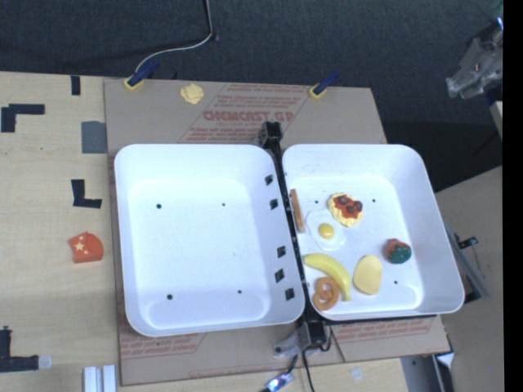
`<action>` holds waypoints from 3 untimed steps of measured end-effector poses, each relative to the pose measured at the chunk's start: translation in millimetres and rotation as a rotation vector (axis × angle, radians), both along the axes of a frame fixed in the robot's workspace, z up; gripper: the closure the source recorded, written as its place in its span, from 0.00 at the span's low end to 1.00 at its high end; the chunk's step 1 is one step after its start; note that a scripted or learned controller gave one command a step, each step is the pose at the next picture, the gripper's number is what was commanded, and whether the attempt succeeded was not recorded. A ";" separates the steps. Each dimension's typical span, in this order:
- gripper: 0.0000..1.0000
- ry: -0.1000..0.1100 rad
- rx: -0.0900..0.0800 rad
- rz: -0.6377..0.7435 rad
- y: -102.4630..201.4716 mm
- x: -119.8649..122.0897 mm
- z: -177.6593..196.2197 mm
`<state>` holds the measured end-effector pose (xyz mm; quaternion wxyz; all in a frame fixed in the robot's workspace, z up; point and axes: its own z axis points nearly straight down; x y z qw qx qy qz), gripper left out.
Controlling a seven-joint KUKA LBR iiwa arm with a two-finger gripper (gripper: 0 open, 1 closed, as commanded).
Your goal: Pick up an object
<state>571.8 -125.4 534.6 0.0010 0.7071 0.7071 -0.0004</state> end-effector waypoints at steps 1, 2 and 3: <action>1.00 0.001 0.001 0.000 -0.6 -2.6 0.2; 1.00 0.000 0.000 0.001 9.0 14.5 -0.1; 1.00 0.002 0.002 0.000 -9.8 -11.8 0.3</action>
